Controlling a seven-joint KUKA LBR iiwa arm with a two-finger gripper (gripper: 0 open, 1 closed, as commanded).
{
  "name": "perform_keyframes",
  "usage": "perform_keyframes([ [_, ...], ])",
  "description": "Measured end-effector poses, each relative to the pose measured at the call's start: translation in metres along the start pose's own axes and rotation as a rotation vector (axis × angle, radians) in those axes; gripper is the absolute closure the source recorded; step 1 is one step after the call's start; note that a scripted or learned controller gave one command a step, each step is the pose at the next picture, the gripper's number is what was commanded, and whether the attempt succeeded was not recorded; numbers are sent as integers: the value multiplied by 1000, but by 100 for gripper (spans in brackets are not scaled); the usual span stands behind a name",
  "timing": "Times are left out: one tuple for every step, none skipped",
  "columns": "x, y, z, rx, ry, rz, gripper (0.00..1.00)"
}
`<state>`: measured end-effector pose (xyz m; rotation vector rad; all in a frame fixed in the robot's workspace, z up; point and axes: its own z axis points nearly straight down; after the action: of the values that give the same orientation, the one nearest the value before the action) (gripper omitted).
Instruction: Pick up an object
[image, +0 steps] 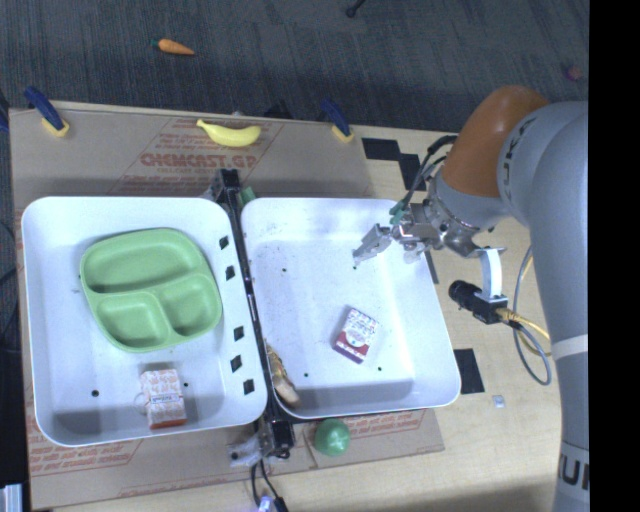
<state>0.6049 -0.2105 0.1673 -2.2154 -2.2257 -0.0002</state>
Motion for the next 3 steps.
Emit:
perform_keyframes([
  [0, 27, -34, -1, 0, 0, 0],
  [15, 51, 77, 4, 0, -1, 0],
  [15, 52, 64, 2, 0, -5, 100],
])
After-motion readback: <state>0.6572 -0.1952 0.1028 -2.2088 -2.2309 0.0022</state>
